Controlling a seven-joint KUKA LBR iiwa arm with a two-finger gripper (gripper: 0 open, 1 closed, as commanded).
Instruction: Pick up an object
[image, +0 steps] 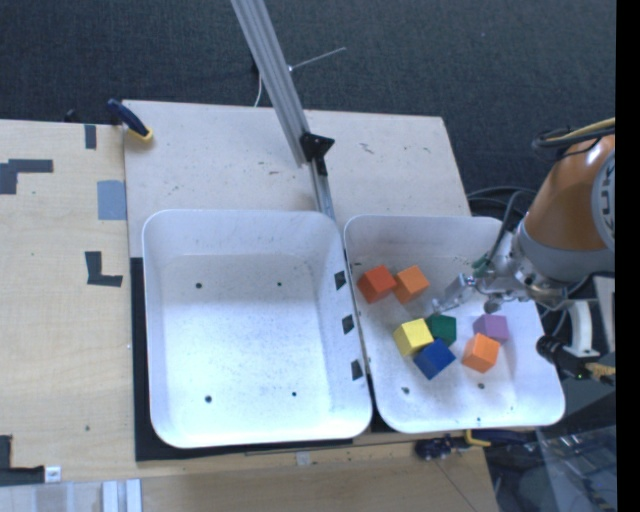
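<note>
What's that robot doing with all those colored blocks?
The robot arm is reaching into the right bin, where the blocks sit. Its gripper is over the bin floor beside the orange blocks, with nothing between its fingers. The left bin sits beside it.

One fixed camera looks down at a slant from above the worktop, far enough to take in both bins mid-frame, with the arm entering at right
</note>
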